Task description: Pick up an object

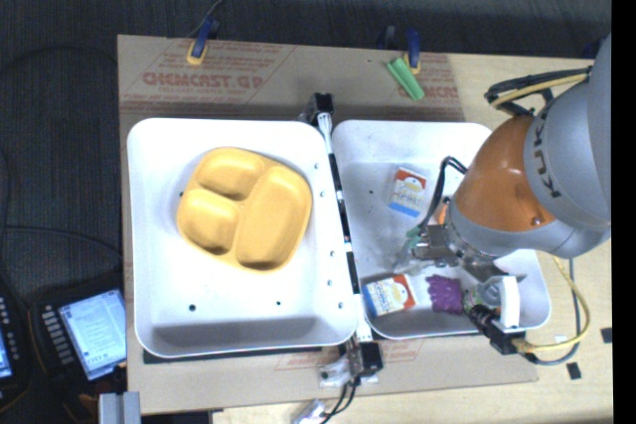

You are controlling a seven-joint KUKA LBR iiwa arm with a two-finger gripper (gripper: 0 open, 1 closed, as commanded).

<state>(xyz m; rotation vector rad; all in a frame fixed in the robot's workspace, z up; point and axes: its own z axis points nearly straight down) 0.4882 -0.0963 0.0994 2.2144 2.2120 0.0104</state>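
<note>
The gripper (pixel 425 248), its grip state impossible to tell, is hovering above the purple object (pixel 445 292), apparently approaching, needing descent next.

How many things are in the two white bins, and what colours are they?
Yellow: 1, the big lumpy yellow thing in the left bin.
White with orange and blue: 2, the small packet and the small box in the right bin.
Purple: 1, the purple thing by the gripper.
Total: 4 that I can see; the arm hides part of the right bin.
</note>
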